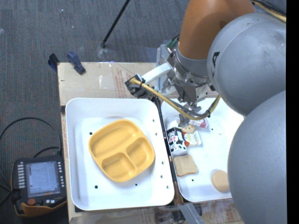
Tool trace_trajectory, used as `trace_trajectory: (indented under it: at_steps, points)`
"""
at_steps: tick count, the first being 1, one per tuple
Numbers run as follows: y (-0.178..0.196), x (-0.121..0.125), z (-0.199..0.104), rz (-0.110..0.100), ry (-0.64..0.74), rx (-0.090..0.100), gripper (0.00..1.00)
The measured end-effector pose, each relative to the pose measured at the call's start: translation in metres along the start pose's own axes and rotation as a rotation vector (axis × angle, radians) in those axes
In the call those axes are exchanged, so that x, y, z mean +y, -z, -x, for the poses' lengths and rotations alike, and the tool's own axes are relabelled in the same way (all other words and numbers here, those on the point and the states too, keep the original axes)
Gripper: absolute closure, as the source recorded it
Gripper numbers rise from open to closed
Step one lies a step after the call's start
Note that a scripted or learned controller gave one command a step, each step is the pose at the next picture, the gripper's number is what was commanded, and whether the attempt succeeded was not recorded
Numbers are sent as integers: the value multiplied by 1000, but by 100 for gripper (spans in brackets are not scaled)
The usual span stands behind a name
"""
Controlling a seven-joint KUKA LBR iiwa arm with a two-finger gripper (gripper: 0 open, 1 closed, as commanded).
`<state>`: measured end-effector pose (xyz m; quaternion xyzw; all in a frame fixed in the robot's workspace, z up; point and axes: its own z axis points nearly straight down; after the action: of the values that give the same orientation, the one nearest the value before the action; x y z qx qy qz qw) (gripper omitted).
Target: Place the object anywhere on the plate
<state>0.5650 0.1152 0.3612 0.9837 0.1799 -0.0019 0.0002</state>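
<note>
- Two white bins sit side by side; the left bin [74, 125] holds a yellow plate [121, 150] with three compartments.
- Right of the plate, in the right bin [205, 195], lie a black-and-white carton [175, 140], a toast slice [185, 165] and a round cookie [220, 180].
- The gripper [187, 120] hangs just above the carton, well right of the plate; whether it grips anything, I cannot tell.

- We see two bins side by side on the bench: left bin [74, 125], right bin [205, 190]
- Plate [121, 150] sits in the left bin, about central
- In the right bin, along its left wall: carton [175, 141], toast slice [185, 165] just in front of it
- Cookie [219, 180] right of the toast
- Gripper [183, 123] hangs over the carton's far end
- Pendant [39, 178] lies left of the bench
</note>
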Motion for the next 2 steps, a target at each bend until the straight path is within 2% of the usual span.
trace_trajectory:
  at_steps: [1, 2]
  points:
    - [-81, 18, 69, -1, -46, -4, 0]
    - [-74, 19, 69, -3, -47, -11, 100]
